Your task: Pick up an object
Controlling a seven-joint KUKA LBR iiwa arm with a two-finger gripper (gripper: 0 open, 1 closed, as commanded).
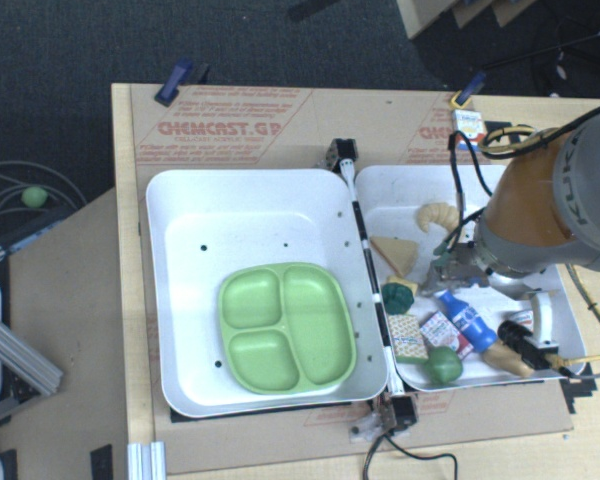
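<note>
Two white bins sit before us: the left bin (180, 228) carries a green divided tray (285, 326), and the right bin (400, 183) is cluttered. We see the gripper (450, 265) low over a blue bottle (470, 321), a green ball (443, 365) and a checkered packet (408, 334); we cannot tell its state. With the pile packed tight, we judge it could nudge neighbours and come away with nothing.

A green divided plate (283, 326) lies in the left bin (180, 218); the arm (540, 208) reaches over the cluttered right bin (400, 183).
</note>
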